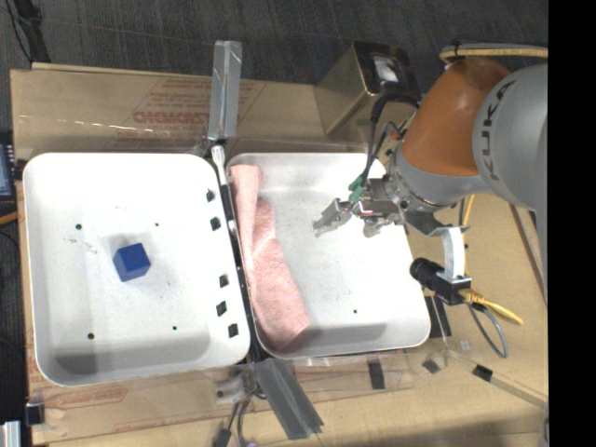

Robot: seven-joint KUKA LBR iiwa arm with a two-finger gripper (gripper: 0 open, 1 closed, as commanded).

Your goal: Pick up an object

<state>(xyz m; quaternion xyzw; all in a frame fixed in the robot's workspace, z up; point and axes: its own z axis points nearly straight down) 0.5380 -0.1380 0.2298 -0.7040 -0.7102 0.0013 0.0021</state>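
Pincer (346, 214) hovering over right bin (391, 329), open-ish, nothing in it. Pink cloth (270, 268) bunched along that bin's left wall: soft, floppy, light, so pinch a raised fold. Blue cube (132, 261) in left bin (56, 361) looks stiff, easy by opposite faces.

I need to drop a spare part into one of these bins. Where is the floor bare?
Left bin: bare all around the blue cube. Right bin: bare between the pink cloth along its left wall and its right wall, below the pincer. It is crowded under the arm, upper right.
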